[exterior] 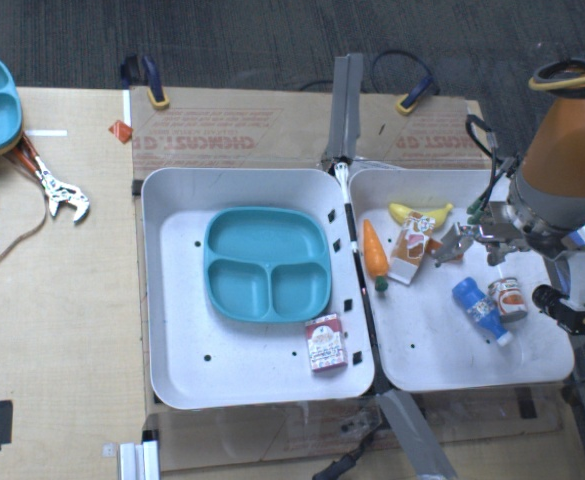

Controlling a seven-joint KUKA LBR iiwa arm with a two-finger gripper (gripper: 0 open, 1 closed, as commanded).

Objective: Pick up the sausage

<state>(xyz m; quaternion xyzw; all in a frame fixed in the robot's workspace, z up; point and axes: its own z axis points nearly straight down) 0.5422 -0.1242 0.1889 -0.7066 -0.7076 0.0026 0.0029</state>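
Sausage unseen; end effector (pixel 469 240) near carton (pixel 410 252)

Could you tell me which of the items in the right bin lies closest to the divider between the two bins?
The carrot, orange with a green tip, lies alongside the divider at the right bin's left edge. The banana, small carton, blue bottle and can all sit farther right.

The left bin (pixel 162 268) holds a teal divided plate (pixel 268 264) and, near its lower right corner, a small red box (pixel 326 344). In the right bin (pixel 442 363) lie a banana (pixel 419 212), a carrot (pixel 373 249), a small carton (pixel 409 251), a blue bottle (pixel 479 308) and a can (pixel 509 299). A wrench (pixel 60 194) rests on the bench to the left.
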